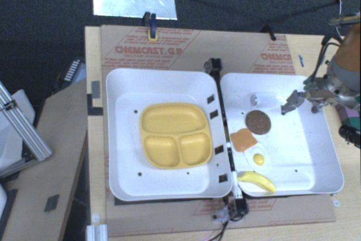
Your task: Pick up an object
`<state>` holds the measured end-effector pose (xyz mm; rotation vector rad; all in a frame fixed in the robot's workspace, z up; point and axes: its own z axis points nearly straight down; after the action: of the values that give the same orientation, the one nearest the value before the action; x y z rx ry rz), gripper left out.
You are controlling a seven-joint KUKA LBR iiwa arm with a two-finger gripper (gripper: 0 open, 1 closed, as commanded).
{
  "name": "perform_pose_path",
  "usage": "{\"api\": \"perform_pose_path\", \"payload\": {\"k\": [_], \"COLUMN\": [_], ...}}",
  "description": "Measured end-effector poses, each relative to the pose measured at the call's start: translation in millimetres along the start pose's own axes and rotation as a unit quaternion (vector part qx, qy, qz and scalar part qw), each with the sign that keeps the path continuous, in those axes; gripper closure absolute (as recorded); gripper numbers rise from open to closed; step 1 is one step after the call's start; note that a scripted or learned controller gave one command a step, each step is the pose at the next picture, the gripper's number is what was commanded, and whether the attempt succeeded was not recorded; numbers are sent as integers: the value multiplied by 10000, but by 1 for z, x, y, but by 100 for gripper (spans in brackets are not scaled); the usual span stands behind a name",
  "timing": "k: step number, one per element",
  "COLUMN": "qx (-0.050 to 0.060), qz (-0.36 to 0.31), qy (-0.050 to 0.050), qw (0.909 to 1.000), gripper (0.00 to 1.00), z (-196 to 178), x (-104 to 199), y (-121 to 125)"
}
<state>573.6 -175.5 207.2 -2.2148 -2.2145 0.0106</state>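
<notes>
In the right bin (321, 144) lie a brown round patty (258, 121), an orange slice (243, 139), a fried egg (258, 158) and a yellow banana (256, 180) near the front wall. My gripper (303, 105) hovers over the bin's back right part, to the right of the patty and apart from it. Its two dark fingers are spread, so it is open with nothing between them.
The left bin (121, 121) holds a yellow divided plate (172, 135). A black divider with clips (220, 121) runs between the bins. A small grey mark (254, 100) sits on the right bin's floor behind the patty. The arm enters from the right edge.
</notes>
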Motion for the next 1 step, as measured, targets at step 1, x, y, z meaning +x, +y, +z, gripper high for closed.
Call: {"api": "perform_pose_path", "payload": {"k": [1], "qx": [-63], "qz": [-16], "qy": [-12], "qw": [10000], "gripper": [0], "z": [-8], "x": [1], "y": [3]}}
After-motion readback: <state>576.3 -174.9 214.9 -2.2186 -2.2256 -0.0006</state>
